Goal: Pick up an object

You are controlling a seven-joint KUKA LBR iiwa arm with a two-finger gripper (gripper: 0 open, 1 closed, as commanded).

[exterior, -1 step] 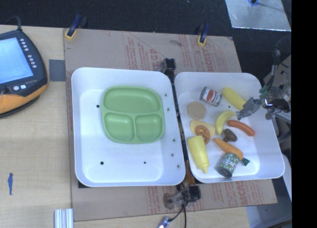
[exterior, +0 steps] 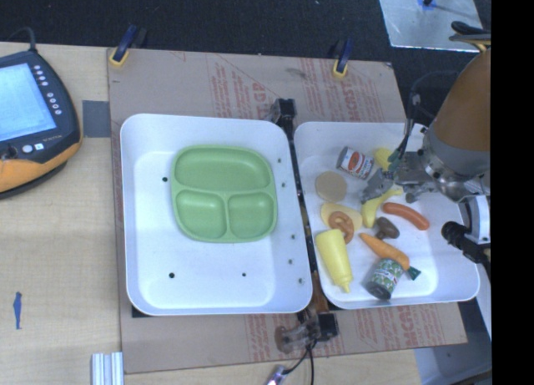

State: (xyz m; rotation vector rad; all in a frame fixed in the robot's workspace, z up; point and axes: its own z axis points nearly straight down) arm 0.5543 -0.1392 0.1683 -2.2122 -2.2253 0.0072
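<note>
Now | end effector above right bin | banana yellow, curved

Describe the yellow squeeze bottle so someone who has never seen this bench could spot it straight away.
Look in the right-hand shallow white bin, the one crowded with toy food. Along its left side, toward the near edge, lies the yellow plastic squeeze bottle, just below a pretzel-shaped toy. It is the largest yellow piece there, with a tapered nozzle.
</note>
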